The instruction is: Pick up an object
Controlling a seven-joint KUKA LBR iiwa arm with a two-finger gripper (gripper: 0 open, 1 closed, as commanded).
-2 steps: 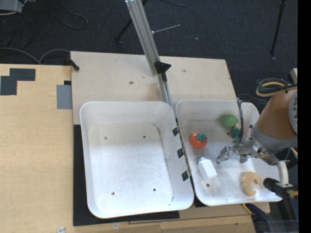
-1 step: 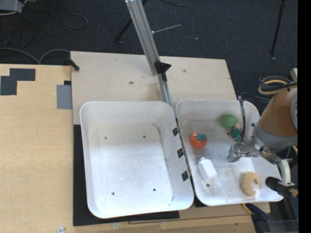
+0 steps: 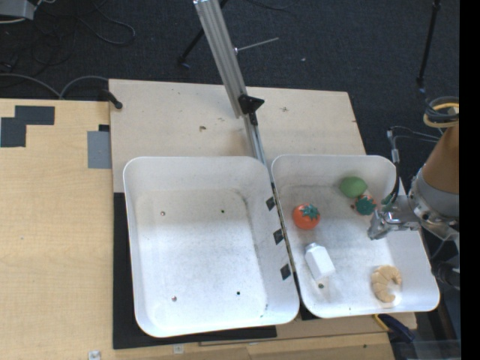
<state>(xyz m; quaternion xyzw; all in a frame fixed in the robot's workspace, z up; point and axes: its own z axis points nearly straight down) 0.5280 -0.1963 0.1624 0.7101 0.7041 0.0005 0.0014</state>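
The right bin (image 3: 409,300) holds several objects. A red tomato-like ball (image 3: 306,216) lies near its left wall. A white block (image 3: 319,262) sits below the ball. A green round object (image 3: 352,186) lies at the back, with a small teal piece (image 3: 365,205) just in front of it. A tan croissant-shaped object (image 3: 386,284) rests at the front right. My gripper (image 3: 379,226) hangs over the right side of this bin, just below and right of the teal piece and above the tan object. Nothing shows in its grasp.
The left bin (image 3: 150,172) stands beside the right one, with black clips on the shared wall. A slanted aluminium rail (image 3: 227,58) rises behind the bins. The arm's orange band (image 3: 448,156) is at the right edge. A wooden table lies to the left.
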